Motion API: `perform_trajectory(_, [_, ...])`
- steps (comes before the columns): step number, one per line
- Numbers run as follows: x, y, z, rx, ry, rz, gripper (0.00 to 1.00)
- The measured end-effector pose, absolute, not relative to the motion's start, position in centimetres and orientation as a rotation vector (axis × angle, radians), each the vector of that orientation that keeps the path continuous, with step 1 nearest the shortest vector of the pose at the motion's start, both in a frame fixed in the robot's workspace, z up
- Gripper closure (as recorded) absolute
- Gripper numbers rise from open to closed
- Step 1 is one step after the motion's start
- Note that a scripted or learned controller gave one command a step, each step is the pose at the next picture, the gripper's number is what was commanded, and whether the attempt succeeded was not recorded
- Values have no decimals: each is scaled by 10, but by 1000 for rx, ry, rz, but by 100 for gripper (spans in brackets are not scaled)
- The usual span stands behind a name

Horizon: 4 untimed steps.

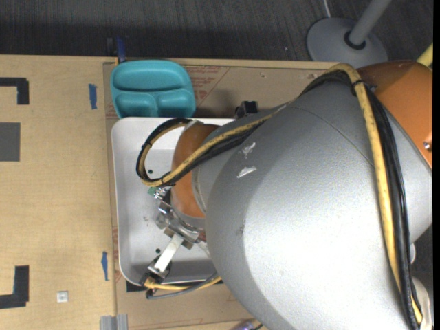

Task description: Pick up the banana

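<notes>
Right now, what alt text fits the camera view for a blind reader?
A large grey robot arm with an orange band reaches over a shallow white bin, hiding most of it. A teal moulded plastic holder sits at the bin's upper edge.

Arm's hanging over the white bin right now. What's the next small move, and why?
I'd likely raise the arm straight up a little. Its grey body covers most of the white bin, so what lies under it is hidden and no grasp can be judged. The teal tray at the bin's far edge should stay clear of a straight lift.
</notes>
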State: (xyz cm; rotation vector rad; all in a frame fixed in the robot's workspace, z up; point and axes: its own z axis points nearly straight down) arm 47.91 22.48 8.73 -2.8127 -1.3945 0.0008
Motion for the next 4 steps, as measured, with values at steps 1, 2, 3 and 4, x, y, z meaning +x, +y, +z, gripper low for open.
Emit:
perform_trajectory(1, [479,225,87,-2813,-1394,1,0])
perform_trajectory(2, [479,225,87,-2813,-1394,1,0])
perform_trajectory(3, [480,226,98,-2811,-1395,-7,100])
perform_trajectory(4, [480,226,98,-2811,-1395,-7,0])
